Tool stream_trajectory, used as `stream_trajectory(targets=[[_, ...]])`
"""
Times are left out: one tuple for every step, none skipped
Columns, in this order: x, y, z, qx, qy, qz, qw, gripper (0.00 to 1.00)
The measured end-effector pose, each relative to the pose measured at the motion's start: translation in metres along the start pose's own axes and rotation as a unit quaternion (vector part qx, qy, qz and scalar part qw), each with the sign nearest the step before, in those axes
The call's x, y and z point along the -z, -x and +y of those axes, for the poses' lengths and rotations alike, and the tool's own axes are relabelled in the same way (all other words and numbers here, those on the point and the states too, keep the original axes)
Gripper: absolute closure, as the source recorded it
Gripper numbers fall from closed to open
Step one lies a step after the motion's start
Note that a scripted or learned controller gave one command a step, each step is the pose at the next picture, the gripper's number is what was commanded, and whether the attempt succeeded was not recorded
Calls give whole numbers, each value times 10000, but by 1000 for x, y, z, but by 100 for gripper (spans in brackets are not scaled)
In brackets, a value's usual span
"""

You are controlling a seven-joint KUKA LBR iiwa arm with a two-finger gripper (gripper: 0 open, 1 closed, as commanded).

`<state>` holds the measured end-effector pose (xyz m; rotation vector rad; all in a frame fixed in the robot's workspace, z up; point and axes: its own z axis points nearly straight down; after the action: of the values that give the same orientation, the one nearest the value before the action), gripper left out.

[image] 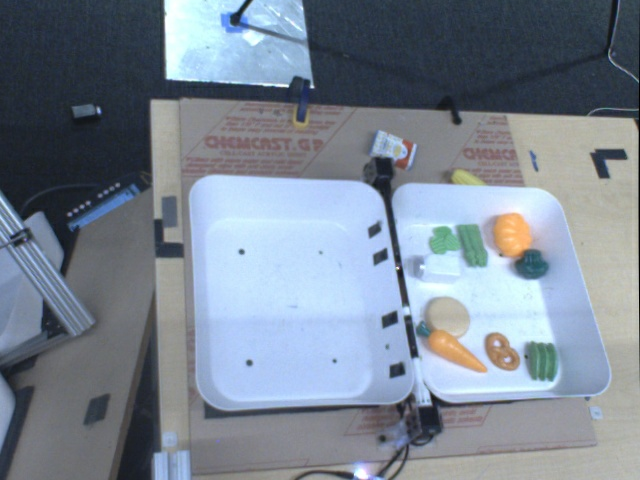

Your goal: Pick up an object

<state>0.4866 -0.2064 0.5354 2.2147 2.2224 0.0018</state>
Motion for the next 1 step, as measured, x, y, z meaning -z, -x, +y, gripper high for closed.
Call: stream_trajectory(targets=[[0, 0, 0, 0, 0, 0, 10000, 100]])
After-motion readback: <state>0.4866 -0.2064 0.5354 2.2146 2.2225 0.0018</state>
